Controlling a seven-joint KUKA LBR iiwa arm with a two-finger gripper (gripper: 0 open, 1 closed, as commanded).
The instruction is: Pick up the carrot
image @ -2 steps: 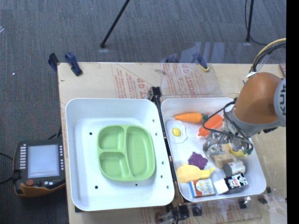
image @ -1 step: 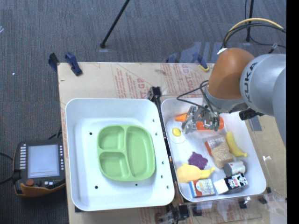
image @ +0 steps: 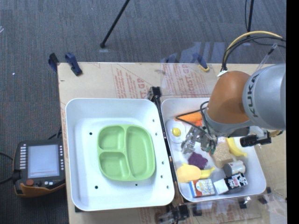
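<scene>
The carrot (image: 189, 118) is an orange wedge lying at the back of the right bin (image: 259, 177), its tip pointing left and its thick end hidden under the arm. My gripper (image: 195, 142) hangs just in front of the carrot, over the middle of the bin, between a fried egg (image: 176, 132) and a slice of bread (image: 221, 156). The wrist's orange band covers the bin's back right part. No object shows in the gripper.
The right bin also holds purple grapes (image: 198, 160), a yellow pear (image: 188, 173), a banana (image: 236, 147), a small can (image: 234, 167) and two small cartons (image: 203, 187). A green divided plate (image: 126, 152) lies in the left bin (image: 74, 125).
</scene>
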